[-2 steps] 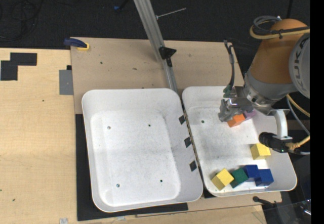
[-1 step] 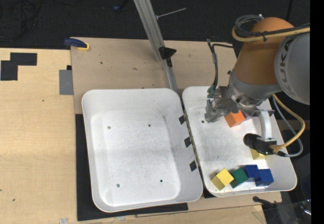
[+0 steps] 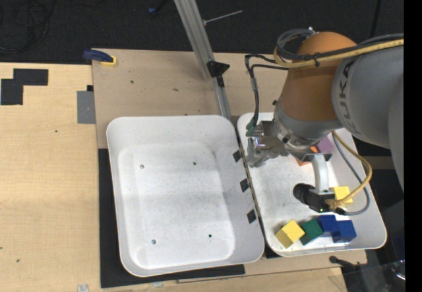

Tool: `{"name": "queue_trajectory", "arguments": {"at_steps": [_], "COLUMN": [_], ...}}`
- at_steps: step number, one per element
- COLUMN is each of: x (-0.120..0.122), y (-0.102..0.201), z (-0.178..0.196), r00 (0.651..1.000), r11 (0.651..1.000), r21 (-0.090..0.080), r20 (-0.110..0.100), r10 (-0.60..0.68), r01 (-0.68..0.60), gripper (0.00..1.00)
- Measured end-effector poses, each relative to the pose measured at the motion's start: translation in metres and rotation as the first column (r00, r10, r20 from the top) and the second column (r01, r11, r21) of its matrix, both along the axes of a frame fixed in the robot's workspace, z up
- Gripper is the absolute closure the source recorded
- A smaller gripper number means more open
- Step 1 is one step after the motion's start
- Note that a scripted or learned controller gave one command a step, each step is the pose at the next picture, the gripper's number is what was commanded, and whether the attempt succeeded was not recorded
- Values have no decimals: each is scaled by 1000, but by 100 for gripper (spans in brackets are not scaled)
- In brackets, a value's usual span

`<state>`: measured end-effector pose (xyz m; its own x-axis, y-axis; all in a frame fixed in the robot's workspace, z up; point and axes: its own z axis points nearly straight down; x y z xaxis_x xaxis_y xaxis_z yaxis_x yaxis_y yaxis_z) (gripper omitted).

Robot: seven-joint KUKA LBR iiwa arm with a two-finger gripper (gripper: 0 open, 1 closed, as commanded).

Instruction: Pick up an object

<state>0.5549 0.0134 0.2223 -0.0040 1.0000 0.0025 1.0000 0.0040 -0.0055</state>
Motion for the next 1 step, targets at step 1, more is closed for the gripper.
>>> {"name": "queue_trajectory", "arguments": {"at_steps": [1], "x": [-9], "y": [47], "z": [12], "r00": [1000], "r11": [1000], "r21": [0], "r20": [3], "r10": [0], "r01": [0], "gripper": [100]}}
